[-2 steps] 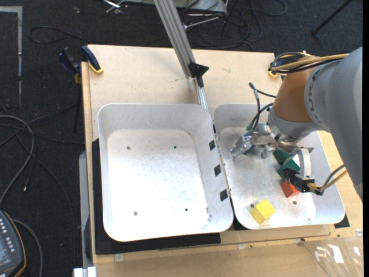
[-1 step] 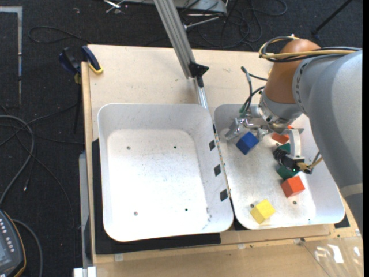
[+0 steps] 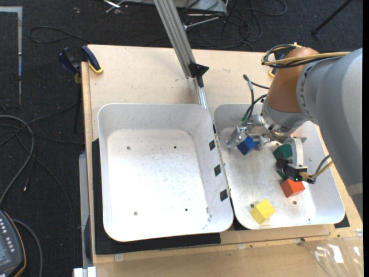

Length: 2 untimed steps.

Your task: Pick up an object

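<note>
In the right-hand bin (image 3: 323, 203), right of centre in the frame, the gripper (image 3: 244, 138) looks clenched on a blue block (image 3: 247, 146) near the bin's upper left, so the grasp step seems in hand and a clean upward lift comes next.

I note both white bins (image 3: 153, 172) look like smooth, matt plastic, speckled with dark marks. The tabletop (image 3: 144, 74) reads as pale, unvarnished wood. Behind the bins, a ribbed metal rail (image 3: 173, 27) shines dully. The yellow block (image 3: 263, 210) appears matt.
</note>
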### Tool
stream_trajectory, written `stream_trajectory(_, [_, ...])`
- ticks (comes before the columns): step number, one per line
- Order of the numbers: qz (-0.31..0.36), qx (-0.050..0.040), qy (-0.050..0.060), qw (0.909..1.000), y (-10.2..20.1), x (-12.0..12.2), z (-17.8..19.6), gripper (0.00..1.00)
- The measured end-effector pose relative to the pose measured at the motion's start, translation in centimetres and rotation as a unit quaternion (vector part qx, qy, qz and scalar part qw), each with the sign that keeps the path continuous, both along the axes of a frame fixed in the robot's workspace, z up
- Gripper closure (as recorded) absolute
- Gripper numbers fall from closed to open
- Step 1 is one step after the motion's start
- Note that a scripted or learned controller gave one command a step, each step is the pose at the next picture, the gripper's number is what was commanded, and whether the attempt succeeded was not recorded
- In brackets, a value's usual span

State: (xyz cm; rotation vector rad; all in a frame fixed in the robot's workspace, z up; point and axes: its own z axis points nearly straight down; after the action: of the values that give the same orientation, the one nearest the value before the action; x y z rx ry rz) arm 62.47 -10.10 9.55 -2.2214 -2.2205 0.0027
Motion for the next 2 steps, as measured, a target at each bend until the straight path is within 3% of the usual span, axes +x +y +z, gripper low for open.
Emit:
stream_trajectory(1, [0.002, -0.0004, -0.001, 1.0000, 0.0, 0.1, 1.0, 1.00])
stream_trajectory(2, [0.002, -0.0001, -0.002, 1.0000, 0.1, 1.3, 0.0, 1.00])
